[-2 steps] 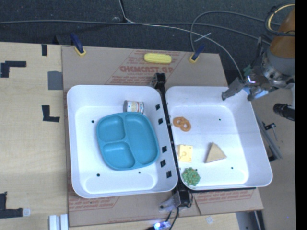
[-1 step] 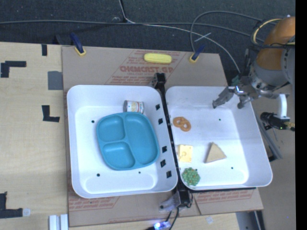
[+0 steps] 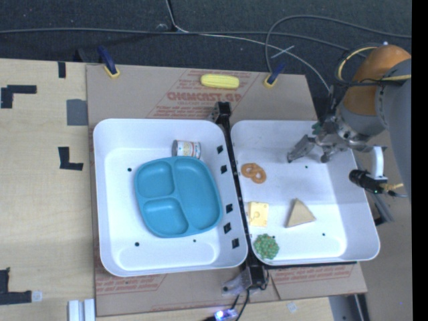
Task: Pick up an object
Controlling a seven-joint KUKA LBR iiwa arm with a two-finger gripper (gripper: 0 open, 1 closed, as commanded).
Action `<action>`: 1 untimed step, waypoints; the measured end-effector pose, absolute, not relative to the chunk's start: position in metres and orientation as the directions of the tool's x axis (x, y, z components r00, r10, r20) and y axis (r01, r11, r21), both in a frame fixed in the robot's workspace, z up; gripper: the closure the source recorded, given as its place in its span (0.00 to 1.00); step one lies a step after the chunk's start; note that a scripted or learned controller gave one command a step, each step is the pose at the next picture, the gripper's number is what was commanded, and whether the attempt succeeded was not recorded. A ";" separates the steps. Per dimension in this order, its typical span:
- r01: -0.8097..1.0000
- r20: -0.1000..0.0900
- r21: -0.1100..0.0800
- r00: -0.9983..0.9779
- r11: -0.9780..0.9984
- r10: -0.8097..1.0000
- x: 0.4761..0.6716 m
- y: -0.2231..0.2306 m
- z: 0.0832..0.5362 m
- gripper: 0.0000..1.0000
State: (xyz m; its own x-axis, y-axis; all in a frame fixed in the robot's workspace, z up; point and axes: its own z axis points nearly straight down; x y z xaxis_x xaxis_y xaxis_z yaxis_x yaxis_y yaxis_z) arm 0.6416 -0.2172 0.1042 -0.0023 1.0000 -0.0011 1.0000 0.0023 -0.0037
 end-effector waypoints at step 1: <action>1.000 -0.003 0.000 -0.003 0.003 1.000 0.642 -0.216 0.085 0.00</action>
